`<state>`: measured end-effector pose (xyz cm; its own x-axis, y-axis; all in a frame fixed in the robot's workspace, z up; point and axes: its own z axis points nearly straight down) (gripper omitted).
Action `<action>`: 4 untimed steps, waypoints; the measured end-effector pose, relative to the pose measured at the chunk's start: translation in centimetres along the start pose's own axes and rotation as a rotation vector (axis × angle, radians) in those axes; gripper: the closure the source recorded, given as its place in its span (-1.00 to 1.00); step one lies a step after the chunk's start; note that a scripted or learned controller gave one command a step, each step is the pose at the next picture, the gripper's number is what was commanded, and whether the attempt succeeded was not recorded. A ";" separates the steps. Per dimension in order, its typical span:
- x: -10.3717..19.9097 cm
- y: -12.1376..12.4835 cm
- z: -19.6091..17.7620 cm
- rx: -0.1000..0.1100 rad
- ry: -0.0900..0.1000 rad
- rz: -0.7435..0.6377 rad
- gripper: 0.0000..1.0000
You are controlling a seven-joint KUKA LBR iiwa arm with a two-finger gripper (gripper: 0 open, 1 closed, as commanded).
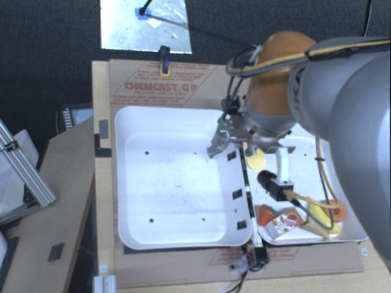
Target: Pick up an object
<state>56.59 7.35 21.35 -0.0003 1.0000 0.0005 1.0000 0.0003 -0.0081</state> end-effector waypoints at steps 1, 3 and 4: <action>7.5 -3.0 4.9 -0.003 0.002 -0.011 -1.00; -0.1 -2.5 1.7 -0.011 0.000 -0.005 1.00; -0.1 -2.5 1.8 -0.011 0.000 -0.004 -1.00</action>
